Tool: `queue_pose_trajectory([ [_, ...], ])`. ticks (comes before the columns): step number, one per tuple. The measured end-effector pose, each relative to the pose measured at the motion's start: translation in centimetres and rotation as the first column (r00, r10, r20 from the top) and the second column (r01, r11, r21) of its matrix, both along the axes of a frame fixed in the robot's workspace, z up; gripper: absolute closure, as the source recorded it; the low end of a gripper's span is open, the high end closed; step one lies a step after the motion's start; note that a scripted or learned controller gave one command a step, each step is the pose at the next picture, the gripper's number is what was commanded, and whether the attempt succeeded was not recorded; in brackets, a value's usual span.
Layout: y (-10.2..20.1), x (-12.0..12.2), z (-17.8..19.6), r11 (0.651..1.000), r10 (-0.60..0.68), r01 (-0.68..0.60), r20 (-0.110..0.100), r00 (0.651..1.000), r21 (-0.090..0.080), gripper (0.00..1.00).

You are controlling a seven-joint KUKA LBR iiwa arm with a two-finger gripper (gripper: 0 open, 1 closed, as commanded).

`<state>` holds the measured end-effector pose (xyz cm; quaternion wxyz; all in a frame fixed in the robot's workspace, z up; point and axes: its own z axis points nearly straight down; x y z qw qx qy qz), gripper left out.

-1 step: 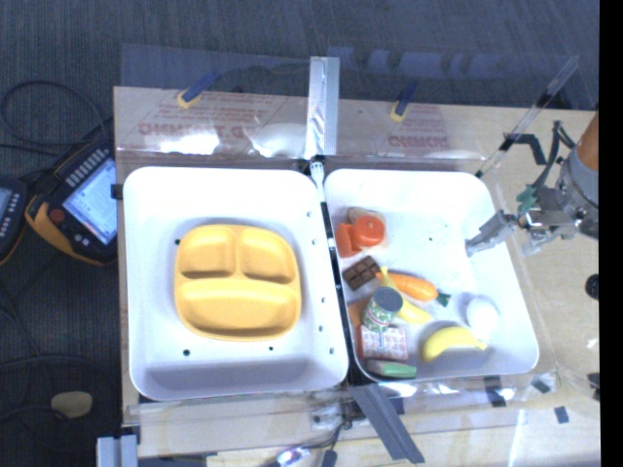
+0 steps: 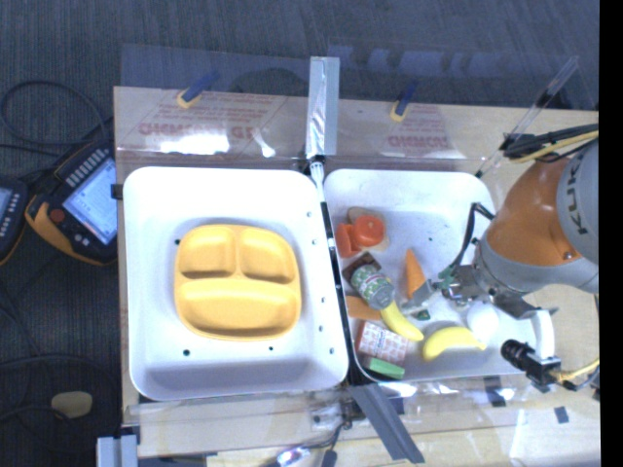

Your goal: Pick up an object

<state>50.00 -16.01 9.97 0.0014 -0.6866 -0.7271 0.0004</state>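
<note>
The bench (image 2: pixel 458 129) bore two white bins side by side: the left bin (image 2: pixel 146 261) and the right bin (image 2: pixel 428 195).

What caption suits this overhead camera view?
Robot arm reaches into right bin of toy food; yellow tray sits in left bin.

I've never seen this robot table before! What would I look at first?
Probably the big yellow tray with sections, lying in the middle of the left bin. Next, the jumble of toy food in the right bin: two bananas near the front, a carrot, something red farther back. The grey-and-orange arm reaches in from the right.
</note>
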Motion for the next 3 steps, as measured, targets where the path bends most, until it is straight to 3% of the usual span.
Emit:
queue_pose_trajectory([
  [1, 1.7, 5.8, -1.0, 0.980, -0.198, 0.198, 0.011, 0.980, -0.004, 0.00],
  [2, 1.7, 5.9, -0.1, 0.980, -0.198, 0.198, 0.011, 0.980, -0.002, 1.00],
  [3, 9.2, 4.7, 8.3, 0.986, -0.168, 0.168, -0.001, 0.986, -0.002, 1.00],
])
